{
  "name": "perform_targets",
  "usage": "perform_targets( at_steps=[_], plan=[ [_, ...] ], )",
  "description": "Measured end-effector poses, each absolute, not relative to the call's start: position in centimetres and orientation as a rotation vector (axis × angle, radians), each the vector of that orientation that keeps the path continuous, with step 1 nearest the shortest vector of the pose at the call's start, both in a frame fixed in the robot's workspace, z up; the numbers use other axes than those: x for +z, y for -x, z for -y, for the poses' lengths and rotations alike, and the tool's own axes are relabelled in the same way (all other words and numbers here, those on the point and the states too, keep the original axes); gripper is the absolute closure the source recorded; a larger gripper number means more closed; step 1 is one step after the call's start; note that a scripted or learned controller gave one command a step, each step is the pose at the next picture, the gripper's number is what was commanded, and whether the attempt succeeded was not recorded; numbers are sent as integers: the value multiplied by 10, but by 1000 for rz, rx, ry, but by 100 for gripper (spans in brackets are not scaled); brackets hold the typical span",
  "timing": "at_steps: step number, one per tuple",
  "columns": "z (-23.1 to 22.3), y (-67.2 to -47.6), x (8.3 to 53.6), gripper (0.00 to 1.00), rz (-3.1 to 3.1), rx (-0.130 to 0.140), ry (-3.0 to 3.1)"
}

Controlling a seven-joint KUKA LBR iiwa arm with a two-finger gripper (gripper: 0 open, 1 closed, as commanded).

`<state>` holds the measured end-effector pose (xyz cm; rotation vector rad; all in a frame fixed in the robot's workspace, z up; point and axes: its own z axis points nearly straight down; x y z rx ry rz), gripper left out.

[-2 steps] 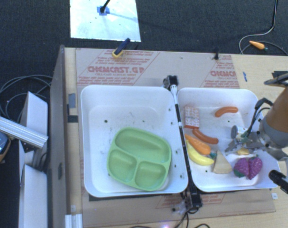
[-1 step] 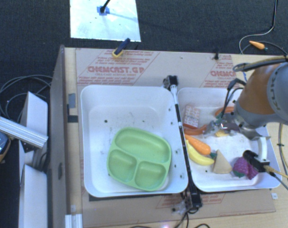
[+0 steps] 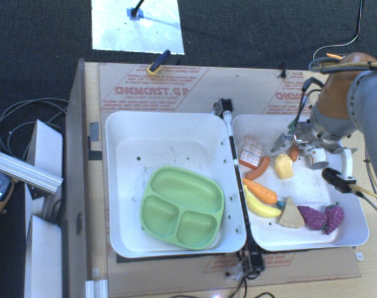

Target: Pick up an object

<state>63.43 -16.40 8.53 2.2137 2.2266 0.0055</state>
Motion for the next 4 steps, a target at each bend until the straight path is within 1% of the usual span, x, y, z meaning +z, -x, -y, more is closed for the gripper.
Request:
perform_targets(
  at_steps=[1,2,3,4],
  plan=[
    [173,-624,85,0,-2234,17,-2215],
    [182,-631,121,0,-2227,8,-2214],
    [168,-565,84,0,-2229,4,-2221],
    [175,-632,85,0,-2224,3,-2214]
  ],
)
